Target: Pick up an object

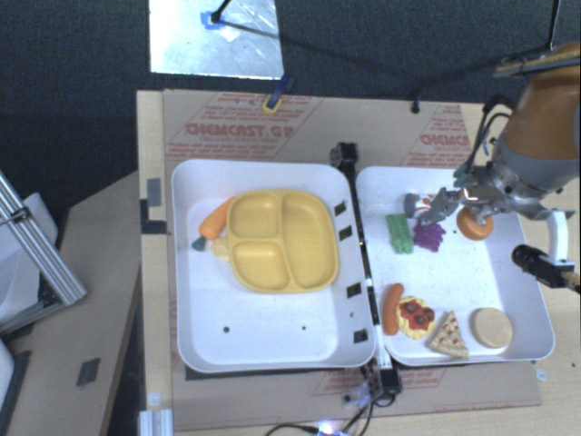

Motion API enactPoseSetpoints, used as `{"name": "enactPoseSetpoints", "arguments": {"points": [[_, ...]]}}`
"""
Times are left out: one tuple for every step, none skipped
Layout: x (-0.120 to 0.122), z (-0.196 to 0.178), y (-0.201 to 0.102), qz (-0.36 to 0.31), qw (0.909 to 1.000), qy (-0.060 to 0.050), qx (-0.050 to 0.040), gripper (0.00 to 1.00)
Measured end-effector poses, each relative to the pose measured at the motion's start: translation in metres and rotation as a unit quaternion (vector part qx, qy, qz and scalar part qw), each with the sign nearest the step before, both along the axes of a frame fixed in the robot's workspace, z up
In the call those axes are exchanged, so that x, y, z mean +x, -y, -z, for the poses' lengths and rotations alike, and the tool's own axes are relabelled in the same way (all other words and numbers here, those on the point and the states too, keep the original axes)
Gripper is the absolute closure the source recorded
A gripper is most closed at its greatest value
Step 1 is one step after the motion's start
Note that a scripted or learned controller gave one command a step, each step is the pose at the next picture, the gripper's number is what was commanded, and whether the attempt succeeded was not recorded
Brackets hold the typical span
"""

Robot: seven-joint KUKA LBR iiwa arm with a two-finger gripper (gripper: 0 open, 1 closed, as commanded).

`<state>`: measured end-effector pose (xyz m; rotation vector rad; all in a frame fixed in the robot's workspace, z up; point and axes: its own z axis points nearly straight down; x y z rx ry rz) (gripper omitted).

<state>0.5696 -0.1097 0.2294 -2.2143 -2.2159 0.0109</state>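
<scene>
Camera view puts the gripper (442, 205) over the upper part of the right bin (517, 334), coming in from the frame's right, and I judge it is going for something in the crowded patch there. The fingers (434, 211) look spread and grasping nothing, their tips just above the grapes (428, 235). The green piece (398, 232) lies just left of the grapes, a grey bit (413, 202) sits at upper left of the tips, and the orange round (475, 223) lies just right, partly under the wrist.

My worry is the crowding: with these things so near each other, a descent could land a finger on top of one instead of beside it, or nudge the green piece aside and close on air. The grapes look lumpy and small, so I would expect a pinch to slip off.

At the bottom of the same bin the hotdog (392, 307), pizza round (417, 316), slice (448, 335) and biscuit (492, 327) lie well apart from the gripper. In the left bin (195, 334) the carrot (216, 218) touches the yellow tray (277, 241)
</scene>
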Motion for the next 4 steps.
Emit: {"name": "enactPoseSetpoints", "arguments": {"points": [[0.003,-0.007,0.000,-0.001,1.0000,0.006,-0.0008,0.00],[0.005,0.035,0.002,0.000,1.0000,0.005,-0.0005,0.00],[0.009,0.093,0.010,0.000,1.0000,0.004,-0.0003,0.00],[0.011,0.129,0.010,0.000,1.0000,0.009,-0.0014,0.00]]}}
